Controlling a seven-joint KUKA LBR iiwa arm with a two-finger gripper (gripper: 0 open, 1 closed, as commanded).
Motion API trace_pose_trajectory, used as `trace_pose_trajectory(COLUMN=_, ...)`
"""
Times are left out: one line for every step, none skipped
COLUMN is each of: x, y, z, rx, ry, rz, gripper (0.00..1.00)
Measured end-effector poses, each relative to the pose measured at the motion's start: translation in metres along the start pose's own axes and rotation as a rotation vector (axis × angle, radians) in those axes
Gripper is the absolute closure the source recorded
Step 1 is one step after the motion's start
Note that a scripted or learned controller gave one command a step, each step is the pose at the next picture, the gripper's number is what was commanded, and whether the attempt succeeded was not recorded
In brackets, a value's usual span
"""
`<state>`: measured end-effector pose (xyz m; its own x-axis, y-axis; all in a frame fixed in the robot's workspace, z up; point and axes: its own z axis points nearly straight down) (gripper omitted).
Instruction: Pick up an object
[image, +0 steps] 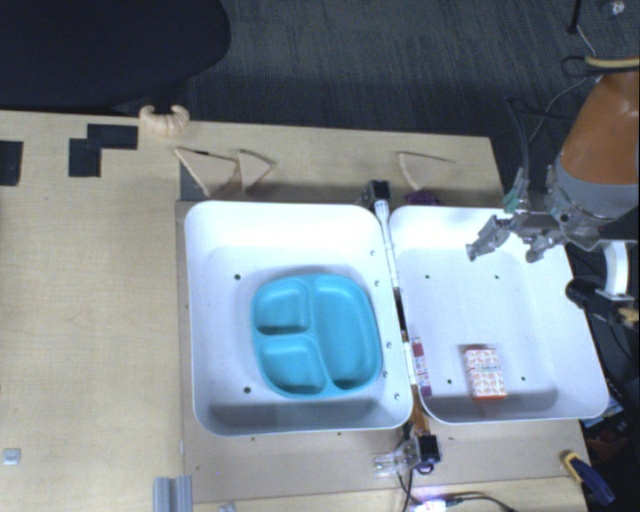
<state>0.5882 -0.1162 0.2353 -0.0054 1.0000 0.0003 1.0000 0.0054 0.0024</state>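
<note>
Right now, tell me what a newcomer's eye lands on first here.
First the bright blue divided tray, lying in the left bin. Next the small patterned box, alone near the front of the right bin. Then the arm's orange band at the right, with the gripper over that bin's far right side.

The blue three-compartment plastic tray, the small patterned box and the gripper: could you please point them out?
blue three-compartment plastic tray (318, 335), camera view, centre divider.
small patterned box (484, 371), camera view, top face.
gripper (510, 242), camera view, between the fingertips.
</note>
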Motion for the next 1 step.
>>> trace_pose_trajectory(x=0.019, y=-0.0538, z=0.0367, rx=0.002, ry=0.0, rz=0.003, gripper=0.0)
